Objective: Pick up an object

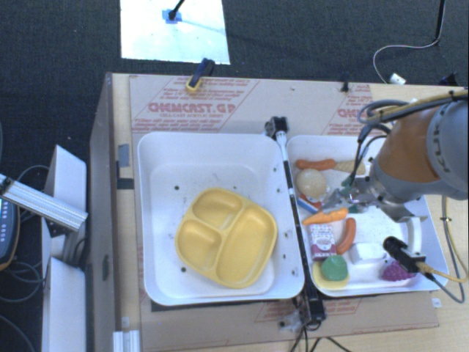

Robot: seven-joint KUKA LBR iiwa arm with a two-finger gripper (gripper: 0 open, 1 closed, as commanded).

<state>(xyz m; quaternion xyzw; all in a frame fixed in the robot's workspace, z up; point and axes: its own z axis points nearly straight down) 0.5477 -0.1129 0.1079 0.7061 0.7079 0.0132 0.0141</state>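
low over the right bin (434, 266), gripper (344, 195) beside the toy carrot (325, 216), ready to grab; cannot tell its state.

**Around the Bench**

Brown board (220, 101) printed with red lettering, lying under both bins. Yellow and dark clip (198, 75) at its far edge. Beyond it, pale square sheet (174, 20) on dark carpet (58, 42), a small blue mark near its middle. White cable (410, 48) looping across the carpet at upper right. Grey metal rail (40, 202) at far left, slanting beside white blocks (64, 189).
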